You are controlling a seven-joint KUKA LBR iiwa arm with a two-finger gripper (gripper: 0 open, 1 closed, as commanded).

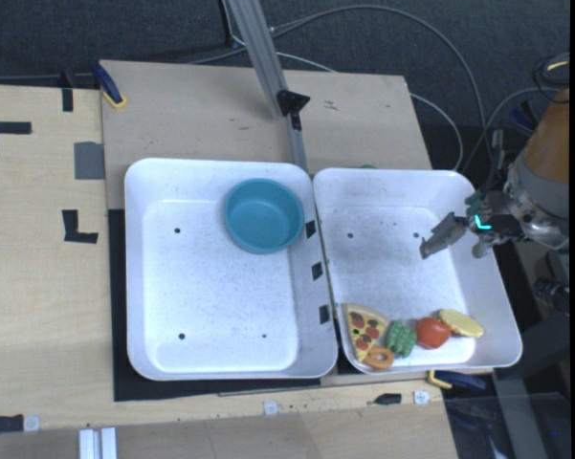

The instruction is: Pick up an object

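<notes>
Blue plastic, round and smooth: a bowl (263, 215) sits in the far bin (153, 256), well left of the tool (456, 237). The tool hangs over the nearer white bin (383, 228), its two dark fingers spread apart, gripping nothing. Below it lie a pizza slice (364, 328), green piece (399, 337), tomato (432, 332) and yellow piece (461, 323). The desk (38, 256) is pale wood.

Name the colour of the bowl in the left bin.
Blue, a light teal shade; the bowl shows clearly in the camera view.
</notes>
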